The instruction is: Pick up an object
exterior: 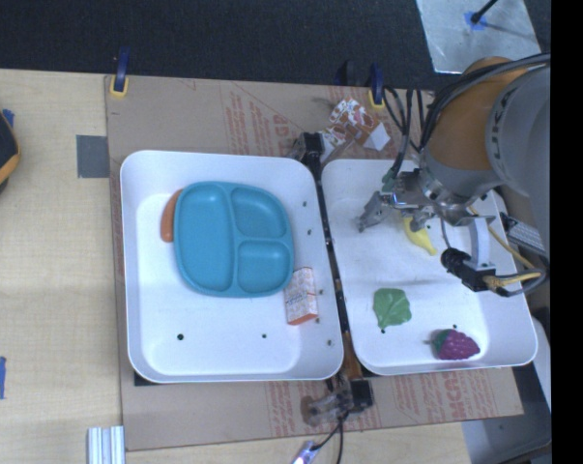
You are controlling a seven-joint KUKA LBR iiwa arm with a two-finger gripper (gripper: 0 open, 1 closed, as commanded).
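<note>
My gripper (393, 224) hangs low over the upper part of the right bin (368, 351), open, with its fingers spread apart. A small yellow object (423, 241) lies on the bin floor right beside the right-hand finger, and nothing sits between the fingers. A green leaf-shaped piece (391, 308) lies lower in the same bin. A purple berry-like object (455, 344) rests near that bin's bottom right corner.
The left bin (146, 341) holds a blue divided plate (233, 239) with an orange item (166, 217) tucked at its left edge. A small printed packet (302, 296) lies by its right wall. Cables and crumpled wrappers (354, 124) sit behind the bins.
</note>
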